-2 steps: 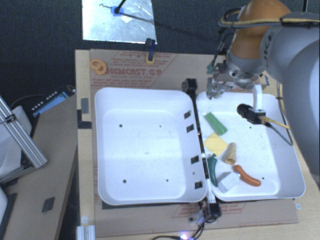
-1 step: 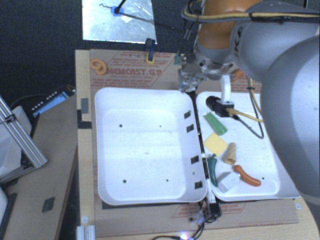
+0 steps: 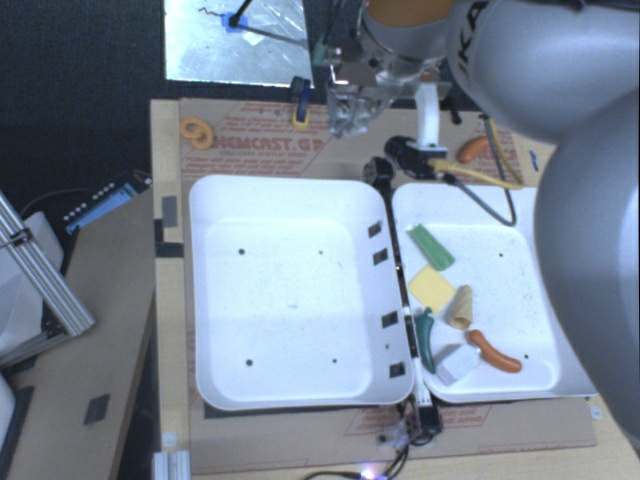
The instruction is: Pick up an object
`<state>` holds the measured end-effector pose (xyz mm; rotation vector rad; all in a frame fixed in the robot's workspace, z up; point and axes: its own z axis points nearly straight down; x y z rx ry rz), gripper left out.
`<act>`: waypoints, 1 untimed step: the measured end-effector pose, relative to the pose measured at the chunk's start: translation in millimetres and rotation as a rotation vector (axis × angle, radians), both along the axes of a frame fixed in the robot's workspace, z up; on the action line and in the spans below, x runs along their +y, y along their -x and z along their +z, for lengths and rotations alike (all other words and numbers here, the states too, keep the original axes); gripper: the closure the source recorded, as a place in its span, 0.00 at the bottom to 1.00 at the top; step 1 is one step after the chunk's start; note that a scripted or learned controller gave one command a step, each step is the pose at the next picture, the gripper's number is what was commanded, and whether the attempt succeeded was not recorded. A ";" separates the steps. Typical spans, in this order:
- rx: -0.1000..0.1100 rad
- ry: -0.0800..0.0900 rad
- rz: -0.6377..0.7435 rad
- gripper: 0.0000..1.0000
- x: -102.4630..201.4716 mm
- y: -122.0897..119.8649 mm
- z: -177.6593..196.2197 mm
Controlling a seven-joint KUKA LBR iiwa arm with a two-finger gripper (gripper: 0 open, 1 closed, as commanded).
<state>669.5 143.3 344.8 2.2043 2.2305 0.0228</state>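
The right bin (image 3: 520, 258) holds several small things. A green block (image 3: 430, 246) lies near its back left, with a yellow block (image 3: 431, 286) just in front of it. Beside that sits a tan cone-shaped piece (image 3: 460, 307). An orange-red sausage (image 3: 495, 351), a pale grey block (image 3: 458, 364) and a dark green curved piece (image 3: 424, 336) lie at the front left. My gripper (image 3: 350, 116) hangs high behind both bins, over the cardboard, far from all of these. Nothing shows beneath it.
The left bin (image 3: 285, 298) sits beside the right one, joined by a black clipped divider (image 3: 396, 278). On the cardboard behind lie an orange ring (image 3: 197, 132) and an orange piece (image 3: 474, 150). A foil sheet (image 3: 235, 23) lies at the back.
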 end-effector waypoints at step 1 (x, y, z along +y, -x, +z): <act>0.007 0.001 0.001 1.00 72.0 43.4 67.5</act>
